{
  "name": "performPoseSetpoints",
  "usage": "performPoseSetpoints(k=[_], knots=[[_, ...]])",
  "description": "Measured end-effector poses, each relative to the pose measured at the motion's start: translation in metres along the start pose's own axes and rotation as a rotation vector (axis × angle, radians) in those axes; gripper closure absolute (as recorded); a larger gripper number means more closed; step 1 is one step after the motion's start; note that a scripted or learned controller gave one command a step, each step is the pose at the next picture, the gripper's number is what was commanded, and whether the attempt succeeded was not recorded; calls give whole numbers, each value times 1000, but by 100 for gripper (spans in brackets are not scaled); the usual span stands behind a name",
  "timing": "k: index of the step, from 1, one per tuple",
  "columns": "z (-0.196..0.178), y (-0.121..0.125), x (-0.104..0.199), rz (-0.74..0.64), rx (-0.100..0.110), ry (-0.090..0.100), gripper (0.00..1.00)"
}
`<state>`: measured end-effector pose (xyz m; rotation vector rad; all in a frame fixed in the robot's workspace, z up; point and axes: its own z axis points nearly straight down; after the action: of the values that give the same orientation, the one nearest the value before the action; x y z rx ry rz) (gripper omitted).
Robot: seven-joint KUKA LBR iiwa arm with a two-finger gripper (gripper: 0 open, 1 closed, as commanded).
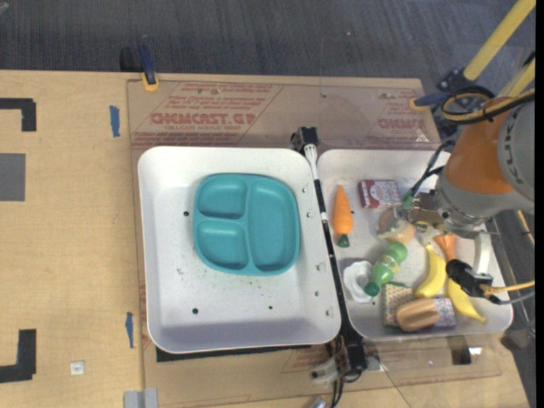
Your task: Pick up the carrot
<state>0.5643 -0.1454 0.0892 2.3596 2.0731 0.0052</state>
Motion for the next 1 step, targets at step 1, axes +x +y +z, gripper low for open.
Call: performPoseSetpoints(k=[1], knots=[[0,0,-48,-486,2,25,0]])
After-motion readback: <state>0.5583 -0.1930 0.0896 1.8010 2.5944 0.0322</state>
